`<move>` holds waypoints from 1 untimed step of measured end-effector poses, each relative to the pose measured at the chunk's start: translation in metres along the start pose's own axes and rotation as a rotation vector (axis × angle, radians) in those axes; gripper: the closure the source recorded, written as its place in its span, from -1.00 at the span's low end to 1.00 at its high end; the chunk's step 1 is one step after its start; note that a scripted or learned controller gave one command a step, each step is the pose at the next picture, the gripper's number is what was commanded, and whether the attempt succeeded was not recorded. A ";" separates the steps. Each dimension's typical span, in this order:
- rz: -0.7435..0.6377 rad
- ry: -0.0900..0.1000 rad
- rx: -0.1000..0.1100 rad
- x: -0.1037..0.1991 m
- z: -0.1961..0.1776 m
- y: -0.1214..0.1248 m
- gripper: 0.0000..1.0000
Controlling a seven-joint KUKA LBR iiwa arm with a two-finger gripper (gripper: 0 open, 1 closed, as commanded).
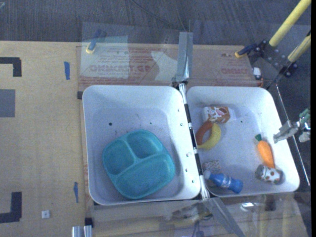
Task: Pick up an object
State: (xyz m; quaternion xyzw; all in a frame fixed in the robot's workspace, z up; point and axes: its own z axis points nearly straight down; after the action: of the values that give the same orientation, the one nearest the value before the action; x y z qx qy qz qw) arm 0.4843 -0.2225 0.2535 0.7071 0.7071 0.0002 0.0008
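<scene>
The right bin (247, 95) holds several small objects. An orange toy carrot (265, 153) lies near its right wall, with a small round white-and-brown toy (269, 174) just below it. A yellow banana (209, 135) lies near the left wall, under a small red-and-white carton (217, 114). A blue bottle (225, 181) lies at the front left corner. My gripper (291, 130) hangs at the bin's right rim, up and to the right of the carrot, with nothing seen in it.
The left bin (98, 100) holds a teal divided plate (138, 164). A metal divider (184, 58) runs between the bins at the back. Yellow-handled clamps (276, 43) stand at the back right.
</scene>
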 end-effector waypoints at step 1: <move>-0.055 0.001 0.001 0.012 0.138 0.039 -1.00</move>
State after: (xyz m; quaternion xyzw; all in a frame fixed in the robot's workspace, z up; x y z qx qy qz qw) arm 0.5230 -0.2104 0.1154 0.6875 0.7262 0.0002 0.0002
